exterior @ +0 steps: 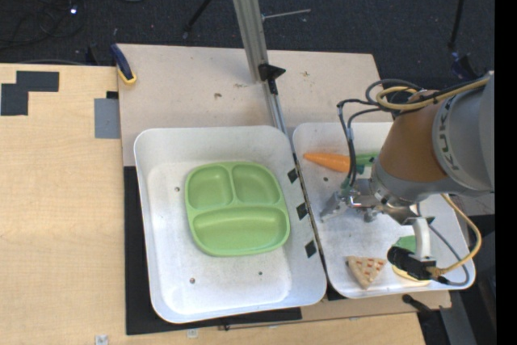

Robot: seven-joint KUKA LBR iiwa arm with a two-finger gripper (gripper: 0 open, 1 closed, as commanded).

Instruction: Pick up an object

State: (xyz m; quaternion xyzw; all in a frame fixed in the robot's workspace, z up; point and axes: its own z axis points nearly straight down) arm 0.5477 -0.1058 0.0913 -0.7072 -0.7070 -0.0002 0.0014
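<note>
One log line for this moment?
arm: over right bin | gripper: low near carrot | pizza slice: untouched | green tray: left bin

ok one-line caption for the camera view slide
Arm's claw low in right bin near carrot and pizza slice; green tray in left bin.

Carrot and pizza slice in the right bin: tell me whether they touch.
Apart. The camera view shows the carrot near the bin's far side and the pizza slice near its front edge, with bare bin floor between them.

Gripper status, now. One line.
Gripper: low over the right bin, below the toy carrot; open or closed cannot be told from this view.
</note>
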